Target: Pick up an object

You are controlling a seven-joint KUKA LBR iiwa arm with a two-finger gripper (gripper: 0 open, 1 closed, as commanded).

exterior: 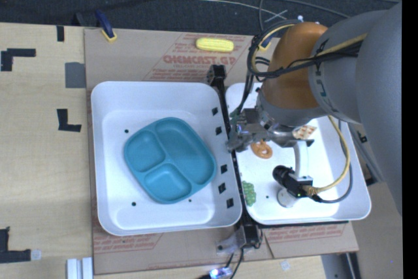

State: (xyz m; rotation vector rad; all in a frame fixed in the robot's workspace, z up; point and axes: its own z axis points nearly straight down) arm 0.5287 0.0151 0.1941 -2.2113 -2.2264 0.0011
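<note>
A blue divided plate lies in the left bin. In the right bin I see a small orange-brown ring-shaped object, a green item near the left wall, a pale object partly hidden under the arm, and a whitish round piece by a black part. My gripper hangs low over the right bin's left side, just left of and above the orange ring. The arm's orange band sits above it.
A yellow corn-like object lies on the cardboard behind the bins. A blue-and-yellow clamp sits at the cardboard's far left corner. A black divider runs between the bins. Cables loop over the right bin.
</note>
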